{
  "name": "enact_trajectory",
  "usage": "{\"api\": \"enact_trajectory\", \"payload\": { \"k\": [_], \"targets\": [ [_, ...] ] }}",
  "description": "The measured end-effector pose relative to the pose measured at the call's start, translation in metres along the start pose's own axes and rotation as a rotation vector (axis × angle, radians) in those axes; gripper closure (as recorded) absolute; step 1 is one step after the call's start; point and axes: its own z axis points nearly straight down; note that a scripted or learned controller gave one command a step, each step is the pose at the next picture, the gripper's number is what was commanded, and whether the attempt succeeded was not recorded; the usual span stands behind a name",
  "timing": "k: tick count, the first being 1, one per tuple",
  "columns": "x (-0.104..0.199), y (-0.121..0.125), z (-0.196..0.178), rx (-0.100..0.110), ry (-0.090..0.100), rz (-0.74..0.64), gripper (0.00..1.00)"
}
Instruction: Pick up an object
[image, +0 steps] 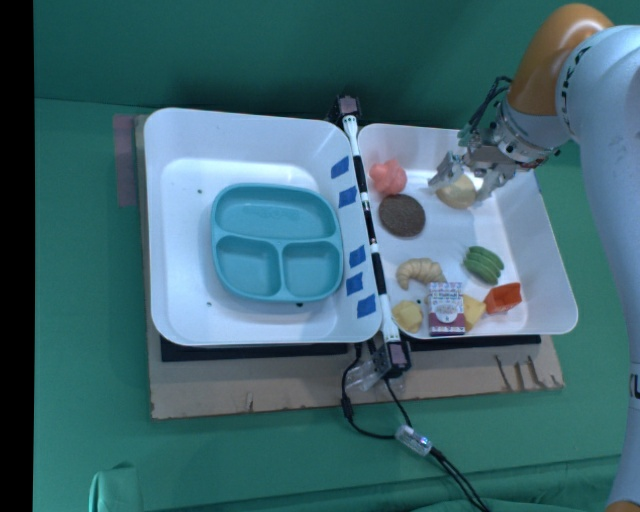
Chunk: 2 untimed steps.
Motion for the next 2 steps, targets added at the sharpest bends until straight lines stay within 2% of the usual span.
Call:
{"api": "enact_trajectory", "payload": {
  "k": [1, 2],
  "targets": [
    [0.009, 0.039, 0.0, 0.015, -0.001, 0.0, 0.0],
    [0.04, 0.038, 0.0, 0.015, -0.011, 0.004, 0.0]
  ]
}}
